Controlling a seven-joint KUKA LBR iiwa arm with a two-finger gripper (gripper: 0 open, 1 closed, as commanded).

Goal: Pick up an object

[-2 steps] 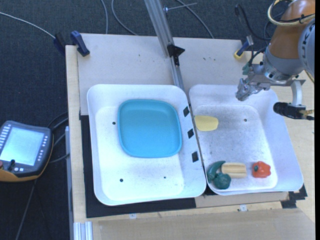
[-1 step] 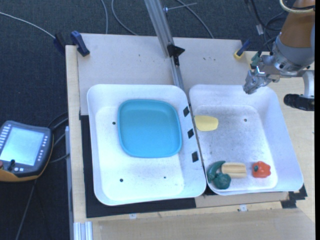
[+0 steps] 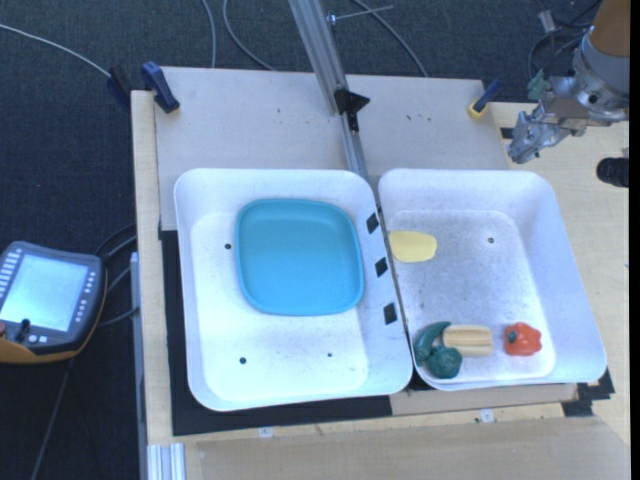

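Note:
The right bin (image 3: 560, 258) holds a pale yellow piece (image 3: 412, 246) near its left wall. Along its front wall lie a dark green vegetable (image 3: 437, 350), a tan block (image 3: 468, 340) and a red pepper (image 3: 521, 339). My gripper (image 3: 524, 146) hangs above the bench just beyond the right bin's far right corner, well apart from all these objects. Nothing shows between its fingers.
The left bin (image 3: 200, 298) contains a turquoise square plate (image 3: 299, 256). A metal pole (image 3: 318, 43) slants up from between the bins. Blue clamps (image 3: 160, 86) and a yellow-blue clamp (image 3: 483, 98) sit at the board's far corners. A pendant (image 3: 45, 298) lies at the left.

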